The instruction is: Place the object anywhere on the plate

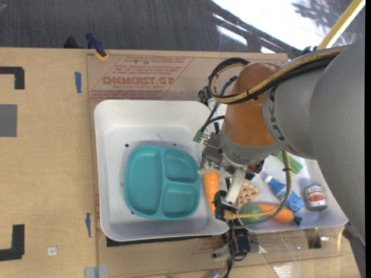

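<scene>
Object: a small orange carrot-shaped toy [211, 184] lies at the left edge of the right bin [324, 225], against the wall shared with the left bin.
Relative to claw: the carrot toy sits just left of the gripper [227, 197], close beside it; contact cannot be judged.
Claw: pointed down between the two bins; how far it is open cannot be told, and nothing is visibly held.
Plate: a teal divided plate [162, 181] with three compartments, smooth plastic with rounded corners, lies flat in the left bin [116, 126], apart from the carrot toy.
Other items in right bin: a pizza-slice toy [248, 194], a second orange carrot [278, 213] with a green piece [252, 213] beside it, a blue tube [287, 194], a small can [315, 197].
Arm: grey shell with an orange band [249, 112], black and yellow cables looped around it.
Bench: tan cardboard surface [46, 155].
</scene>
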`<state>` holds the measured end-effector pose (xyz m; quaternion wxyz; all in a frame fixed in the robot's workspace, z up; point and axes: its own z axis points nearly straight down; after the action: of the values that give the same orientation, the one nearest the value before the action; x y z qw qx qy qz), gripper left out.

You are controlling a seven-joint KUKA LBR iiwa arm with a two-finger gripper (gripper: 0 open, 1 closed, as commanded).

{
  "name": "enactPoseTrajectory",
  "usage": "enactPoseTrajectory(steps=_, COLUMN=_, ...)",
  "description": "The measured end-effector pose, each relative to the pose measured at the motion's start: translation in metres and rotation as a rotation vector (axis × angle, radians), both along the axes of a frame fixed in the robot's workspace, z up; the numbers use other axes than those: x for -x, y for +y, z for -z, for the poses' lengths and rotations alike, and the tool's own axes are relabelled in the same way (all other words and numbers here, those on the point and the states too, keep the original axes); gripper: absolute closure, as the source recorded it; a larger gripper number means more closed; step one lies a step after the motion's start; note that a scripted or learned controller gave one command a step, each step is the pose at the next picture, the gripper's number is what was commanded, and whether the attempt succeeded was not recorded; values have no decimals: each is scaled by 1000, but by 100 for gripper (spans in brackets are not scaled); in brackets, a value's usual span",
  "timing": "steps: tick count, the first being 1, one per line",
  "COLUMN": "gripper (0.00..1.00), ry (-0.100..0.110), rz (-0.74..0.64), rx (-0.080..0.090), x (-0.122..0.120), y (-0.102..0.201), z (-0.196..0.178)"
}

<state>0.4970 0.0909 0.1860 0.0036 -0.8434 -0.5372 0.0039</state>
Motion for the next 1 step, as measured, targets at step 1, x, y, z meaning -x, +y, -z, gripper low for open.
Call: enactPoseTrajectory(steps=1, gripper=0, ry=-1, rz=3, rx=1, x=0, y=-2, z=0)
